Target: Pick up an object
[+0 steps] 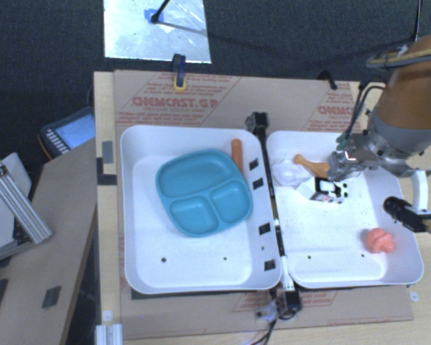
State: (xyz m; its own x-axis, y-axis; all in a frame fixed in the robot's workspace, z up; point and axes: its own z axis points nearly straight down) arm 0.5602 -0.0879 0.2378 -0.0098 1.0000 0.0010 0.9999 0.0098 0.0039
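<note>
**Right bin** (pixel 330 257), white, shallow. It holds four loose items.
- Tan curved piece (pixel 310 165): orange-brown, with a rounded end to the left. It lies in the far half, and its right end meets the gripper (pixel 341 167).
- Small black-and-white item (pixel 329 191): flat and patchy, just near of the gripper. Contact cannot be told.
- Clear pale item (pixel 285 172): translucent, beside the left wall and just left of the tan piece.
- Pink lump (pixel 378 241): soft-looking and rounded, in the near right corner, well apart from the others.

**Gripper**: low over the far middle of the right bin. Whether it is wide, narrow or holding anything cannot be told.

**Open room**: the near left floor of the right bin is bare white. The pink lump sits close to the right wall.

**Left bin** (pixel 194 264): a blue divided plate (pixel 203 192) sits in the middle, and an orange stick (pixel 237 154) lies at its far right rim. The near floor is bare.

**Cardboard sheet** (pixel 201 99): on the worktop, under both bins.
</note>
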